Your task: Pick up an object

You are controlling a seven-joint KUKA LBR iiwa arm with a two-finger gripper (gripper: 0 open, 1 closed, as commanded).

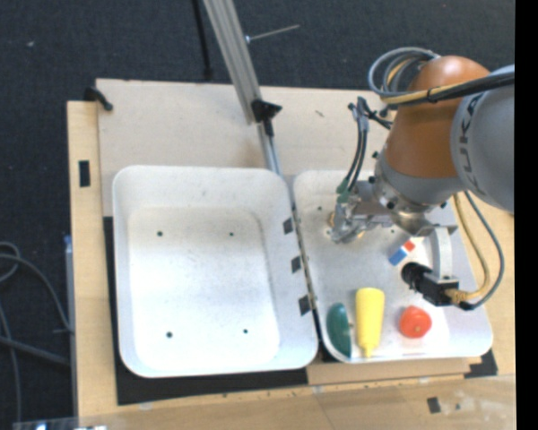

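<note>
My gripper (346, 226) hangs over the far left part of the right bin (466, 334), under the orange wrist. Along that bin's near edge lie a dark green object (340, 326), a yellow bottle-like object (369, 319) and a small red object (414, 322), all well clear of the gripper. A small blue and white piece (400, 253) shows just beside the wrist, partly hidden by it. I see nothing between the gripper's tips from this angle.
The left bin (130, 204) sits beside the right one, with a raised rim (298, 258) between them. A slanted metal rail (238, 56) rises behind the bins. Wooden bench (179, 119) surrounds both bins.
</note>
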